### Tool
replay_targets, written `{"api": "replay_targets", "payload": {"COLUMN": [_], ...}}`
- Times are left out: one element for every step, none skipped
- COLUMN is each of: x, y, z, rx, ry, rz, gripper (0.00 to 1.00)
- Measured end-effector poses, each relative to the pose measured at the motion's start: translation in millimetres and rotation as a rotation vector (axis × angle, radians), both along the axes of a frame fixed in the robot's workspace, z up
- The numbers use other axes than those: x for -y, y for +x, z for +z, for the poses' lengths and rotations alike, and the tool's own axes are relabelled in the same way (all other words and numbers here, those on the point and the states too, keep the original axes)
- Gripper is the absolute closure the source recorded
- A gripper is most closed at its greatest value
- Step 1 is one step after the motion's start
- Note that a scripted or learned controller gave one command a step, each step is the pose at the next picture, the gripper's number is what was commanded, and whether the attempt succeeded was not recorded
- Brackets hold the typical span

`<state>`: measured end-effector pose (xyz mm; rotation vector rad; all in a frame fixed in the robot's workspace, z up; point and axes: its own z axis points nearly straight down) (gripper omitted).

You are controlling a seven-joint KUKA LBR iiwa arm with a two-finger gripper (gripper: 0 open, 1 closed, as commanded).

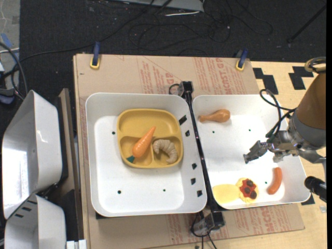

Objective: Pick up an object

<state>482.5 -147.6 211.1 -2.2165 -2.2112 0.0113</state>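
Note:
In the right bin [233, 139] lie a chicken drumstick [216, 116] at the back, a sausage [275, 181] at the front right, and a flat yellow piece with red topping [238, 191] at the front. My gripper [256, 152] hovers over the bin's right half, left of the sausage and above the yellow piece, with nothing seen between its fingers. In the left bin [104, 154] a yellow divided plate [127, 123] holds a carrot [143, 141] and a pale shrimp [166, 149].
The bins meet at a black divider [196, 144] in the middle. Cardboard [150, 69] lies under both bins, with yellow clamps [95, 61] at its back edge. White containers [28, 139] stand off the bench's left side.

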Motion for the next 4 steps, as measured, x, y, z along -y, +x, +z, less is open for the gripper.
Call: {"api": "replay_targets", "payload": {"x": [-0.3, -3.6, -8.3, -8.8], "y": [2.8, -3.5, 5.3, 4.9], "z": [5.6, -39.7, -93.8, -120.4], "rx": [0.012, 0.008, 0.008, 0.010], "ry": [-0.002, -0.001, -0.001, -0.001], "rz": [0.003, 0.000, 0.001, 0.000], "gripper": [0.00, 0.00, 0.00, 0.00]}}
